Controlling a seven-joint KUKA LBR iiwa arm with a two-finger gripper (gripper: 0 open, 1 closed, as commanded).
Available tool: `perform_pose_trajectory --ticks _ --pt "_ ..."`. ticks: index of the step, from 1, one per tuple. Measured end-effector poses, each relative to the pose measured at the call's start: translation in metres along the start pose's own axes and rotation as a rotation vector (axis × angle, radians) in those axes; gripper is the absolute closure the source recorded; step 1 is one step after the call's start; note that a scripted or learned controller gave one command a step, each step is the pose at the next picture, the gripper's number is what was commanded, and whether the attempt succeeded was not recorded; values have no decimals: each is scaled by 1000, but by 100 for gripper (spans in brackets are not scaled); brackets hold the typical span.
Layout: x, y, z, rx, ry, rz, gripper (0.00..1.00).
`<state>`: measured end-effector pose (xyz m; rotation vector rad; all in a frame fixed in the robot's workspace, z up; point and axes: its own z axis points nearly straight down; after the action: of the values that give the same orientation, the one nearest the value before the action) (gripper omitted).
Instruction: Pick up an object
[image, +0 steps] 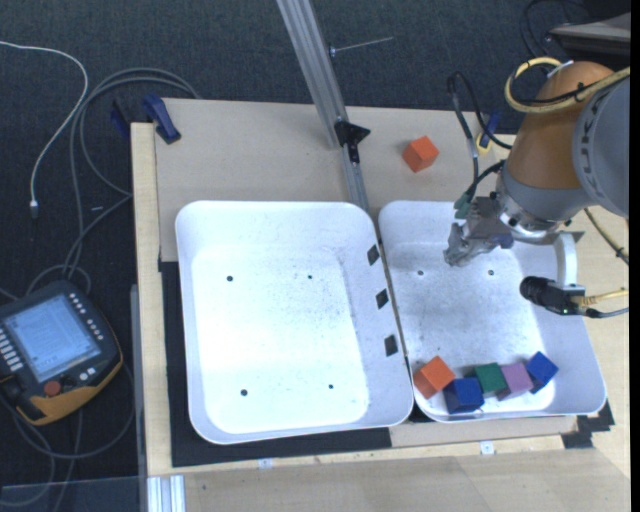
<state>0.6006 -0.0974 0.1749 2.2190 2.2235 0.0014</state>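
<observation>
Several small blocks lie along the near edge of the right bin (440, 310): an orange block (434, 375), a dark blue block (464, 394), a green block (490, 379), a purple block (516, 378) and another blue block (541, 369). My gripper (459, 250) hangs over the far part of the right bin, well away from the blocks. Nothing shows between its fingers.
The left bin (200, 240) sits beside the right one. Another orange block (421, 153) rests on the bench beyond the bins. A metal pole (318, 70) slants up from the bench behind the bins. A teach pendant (50, 345) lies on the floor at left.
</observation>
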Motion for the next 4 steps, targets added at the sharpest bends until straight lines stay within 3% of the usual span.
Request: perform_pose_trajectory --ticks 1,2,3,4 --pt "0 1 -11 -2 -1 -1 100" --pt "-30 7 -29 -3 -3 4 100" --pt "35 -6 -25 4 4 -4 100" --pt "35 49 -25 -5 -1 -2 100"
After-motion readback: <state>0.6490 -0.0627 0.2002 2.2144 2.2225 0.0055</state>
